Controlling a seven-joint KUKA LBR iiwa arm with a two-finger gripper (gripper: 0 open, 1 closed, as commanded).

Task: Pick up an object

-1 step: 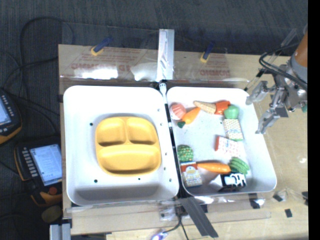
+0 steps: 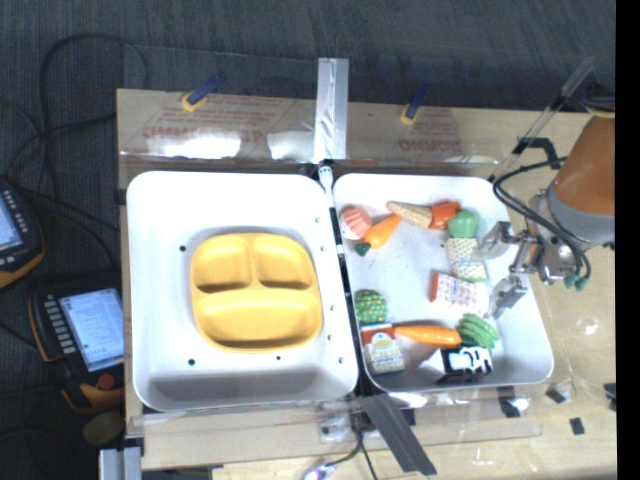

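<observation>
The yellow tray (image 2: 256, 291) lies far left of the pincer (image 2: 505, 266). Nearer, a carrot (image 2: 427, 334) lies lower left. Pincer spread, empty, above the right bin (image 2: 535, 353). Step: approach. Next: descend onto the adjacent red-white packet (image 2: 459, 290).

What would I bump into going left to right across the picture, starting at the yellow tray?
Yellow tray → green bumpy toy → carrot → red-and-white packet → pincer

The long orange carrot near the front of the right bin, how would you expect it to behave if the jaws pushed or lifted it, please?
The carrot looks like moulded toy food, so probably stiff and light. Its rounded, tapered shape suggests it may roll or pivot when nudged. Its smooth-looking surface might slip from a grip.
</observation>
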